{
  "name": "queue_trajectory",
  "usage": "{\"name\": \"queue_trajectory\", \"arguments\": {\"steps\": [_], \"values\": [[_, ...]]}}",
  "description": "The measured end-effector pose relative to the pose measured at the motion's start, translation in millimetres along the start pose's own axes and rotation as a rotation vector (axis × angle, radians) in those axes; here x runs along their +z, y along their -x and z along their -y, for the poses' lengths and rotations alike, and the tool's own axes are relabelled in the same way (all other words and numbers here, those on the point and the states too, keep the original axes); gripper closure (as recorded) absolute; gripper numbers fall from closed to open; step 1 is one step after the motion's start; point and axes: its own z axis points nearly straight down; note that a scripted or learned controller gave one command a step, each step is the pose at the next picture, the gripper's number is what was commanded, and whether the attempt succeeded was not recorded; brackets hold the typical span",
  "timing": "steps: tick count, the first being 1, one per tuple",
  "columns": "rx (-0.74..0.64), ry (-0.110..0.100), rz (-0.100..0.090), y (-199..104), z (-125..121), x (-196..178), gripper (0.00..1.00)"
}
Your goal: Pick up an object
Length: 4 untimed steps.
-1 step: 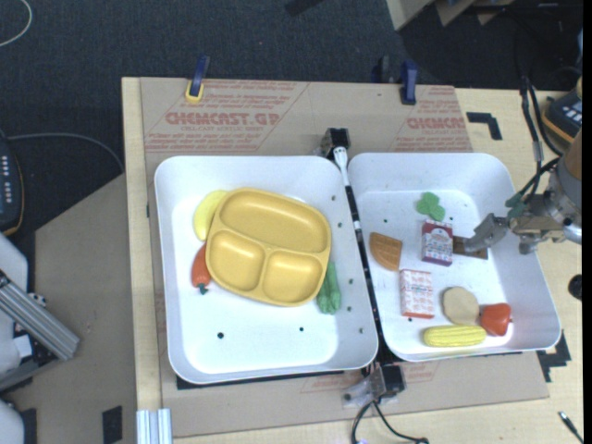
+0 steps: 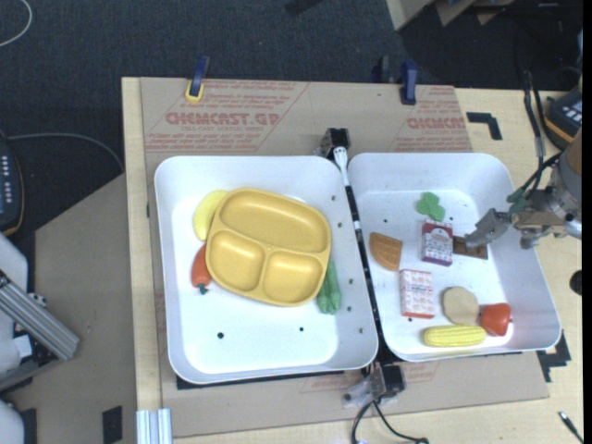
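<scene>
The right bin (image 2: 481,169) holds several toy foods: a green leafy piece (image 2: 430,205), a dark red packet (image 2: 437,243), an orange wedge (image 2: 386,250), a white and red box (image 2: 416,292), a beige round piece (image 2: 460,303), a red tomato (image 2: 496,317) and a yellow corn cob (image 2: 453,337). My gripper (image 2: 477,235) reaches in from the right edge. It sits low over the right bin, just right of the dark red packet. I see nothing held in it.
The left bin (image 2: 176,248) carries a yellow divided tray (image 2: 266,246), with a yellow piece (image 2: 207,213) and a red pepper (image 2: 201,270) at its left and a green piece (image 2: 328,290) at its right. Clamps (image 2: 195,89) hold the cardboard at the back.
</scene>
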Motion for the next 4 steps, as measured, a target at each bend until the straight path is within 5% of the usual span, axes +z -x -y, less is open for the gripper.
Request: {"name": "queue_trajectory", "arguments": {"steps": [3,4], "values": [[0.000,-0.006,-0.003,7,-3,143,0.00],[0.002,0.000,0.000,8,-4,130,1.00]]}}
